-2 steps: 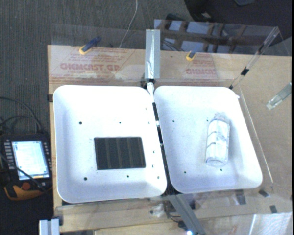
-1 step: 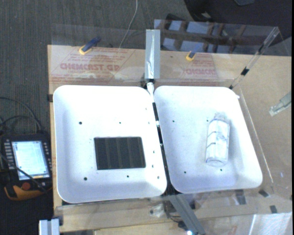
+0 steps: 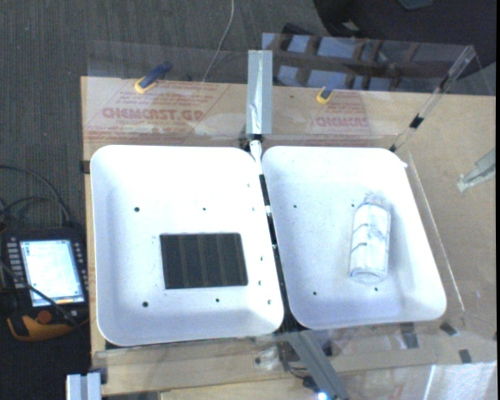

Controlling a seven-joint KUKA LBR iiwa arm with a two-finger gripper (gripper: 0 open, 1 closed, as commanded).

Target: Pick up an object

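The left bin (image 3: 117,182) and the right bin (image 3: 317,182) are looking like smooth white plastic with a soft shine. The dark pad (image 3: 203,260) is looking matt and ribbed. The bottle (image 3: 371,237) is looking like clear, shiny plastic. The bench (image 3: 475,240) is looking like pale, dull wood.

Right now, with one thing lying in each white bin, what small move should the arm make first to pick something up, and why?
Probably bring the gripper in over the right bin, above the clear bottle. The bottle lies on its side, apart from the bin's walls, while the dark flat panel in the left bin lies flush, offering little to grip.
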